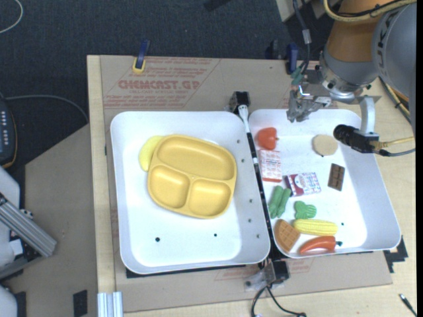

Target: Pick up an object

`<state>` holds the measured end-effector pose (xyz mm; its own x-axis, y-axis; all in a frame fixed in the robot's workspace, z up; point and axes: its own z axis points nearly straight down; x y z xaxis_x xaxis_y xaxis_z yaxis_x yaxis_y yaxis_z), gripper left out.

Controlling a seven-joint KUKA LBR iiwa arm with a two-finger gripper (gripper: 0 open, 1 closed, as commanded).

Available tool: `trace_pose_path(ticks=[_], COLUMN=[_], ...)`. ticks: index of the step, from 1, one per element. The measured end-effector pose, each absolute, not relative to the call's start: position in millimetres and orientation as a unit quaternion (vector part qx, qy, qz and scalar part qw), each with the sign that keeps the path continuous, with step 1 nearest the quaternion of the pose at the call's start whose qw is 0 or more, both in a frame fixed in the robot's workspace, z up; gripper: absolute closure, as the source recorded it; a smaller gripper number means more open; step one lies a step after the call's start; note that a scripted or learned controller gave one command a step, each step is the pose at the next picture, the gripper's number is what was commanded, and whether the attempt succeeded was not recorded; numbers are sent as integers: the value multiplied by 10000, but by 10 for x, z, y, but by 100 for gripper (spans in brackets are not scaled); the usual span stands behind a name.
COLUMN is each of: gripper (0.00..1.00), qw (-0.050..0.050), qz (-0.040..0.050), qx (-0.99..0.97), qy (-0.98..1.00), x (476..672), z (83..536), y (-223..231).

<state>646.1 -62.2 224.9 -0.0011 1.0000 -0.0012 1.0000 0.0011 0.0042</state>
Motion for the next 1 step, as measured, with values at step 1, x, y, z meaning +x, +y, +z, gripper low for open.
trace_pose_path(ticks=[1], gripper=[100], qw=[0], qz=[-8], qx=[7076], qy=[7066], x=[6456], z=[2170], y=[-766])
